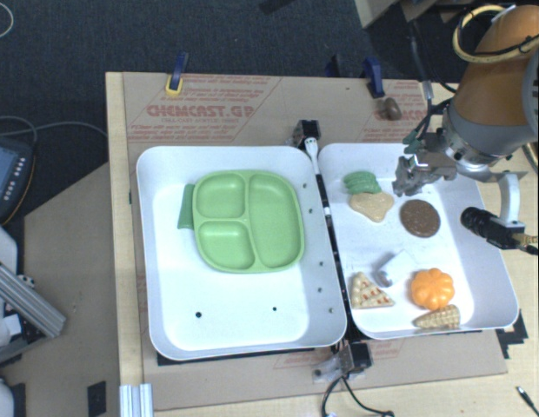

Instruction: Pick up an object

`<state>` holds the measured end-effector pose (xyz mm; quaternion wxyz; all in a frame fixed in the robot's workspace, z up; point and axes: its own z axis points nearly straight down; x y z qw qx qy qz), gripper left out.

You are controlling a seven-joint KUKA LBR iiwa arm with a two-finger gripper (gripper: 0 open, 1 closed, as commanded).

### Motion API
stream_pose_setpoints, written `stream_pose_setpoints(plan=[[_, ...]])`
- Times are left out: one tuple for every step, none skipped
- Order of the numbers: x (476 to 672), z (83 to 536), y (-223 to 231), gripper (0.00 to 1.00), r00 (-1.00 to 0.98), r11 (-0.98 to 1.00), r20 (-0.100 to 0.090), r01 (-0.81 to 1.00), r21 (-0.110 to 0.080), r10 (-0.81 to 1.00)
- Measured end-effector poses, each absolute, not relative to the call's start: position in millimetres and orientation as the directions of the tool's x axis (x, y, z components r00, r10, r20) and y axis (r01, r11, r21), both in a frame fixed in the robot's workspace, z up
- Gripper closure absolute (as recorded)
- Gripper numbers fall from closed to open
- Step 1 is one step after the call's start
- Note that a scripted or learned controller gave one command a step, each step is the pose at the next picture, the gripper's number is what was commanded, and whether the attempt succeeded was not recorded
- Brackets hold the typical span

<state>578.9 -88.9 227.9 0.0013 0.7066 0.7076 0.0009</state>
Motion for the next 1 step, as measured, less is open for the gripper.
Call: stream_pose_setpoints(plan=[[565.8, 234.4, -84.2, 1.0, -0.001, 0.001, 0.002, 1.0, -0.002, 1.0]])
